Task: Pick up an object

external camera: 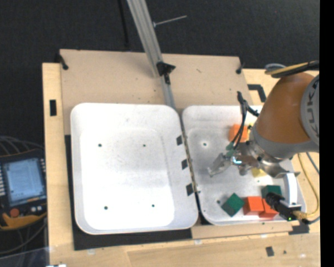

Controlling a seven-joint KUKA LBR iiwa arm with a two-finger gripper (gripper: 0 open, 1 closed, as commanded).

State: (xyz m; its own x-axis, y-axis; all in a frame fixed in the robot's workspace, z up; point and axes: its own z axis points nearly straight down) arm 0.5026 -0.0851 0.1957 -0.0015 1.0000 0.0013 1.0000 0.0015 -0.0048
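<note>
Wooden bench (128, 77) carries the left bin (128, 166) and right bin (211, 121). The arm (284, 115) hangs over the right bin, gripper (220, 164) spread wide above bare floor, holding nothing. Near edge: orange block (254, 205), green block (231, 204) just left of it.

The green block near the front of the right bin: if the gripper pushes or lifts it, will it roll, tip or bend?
The green block looks flat-faced and low, so it would probably slide, not roll or tip. It seems rigid, so bending is unlikely. It lies close to an orange block, so a push might move both.
</note>
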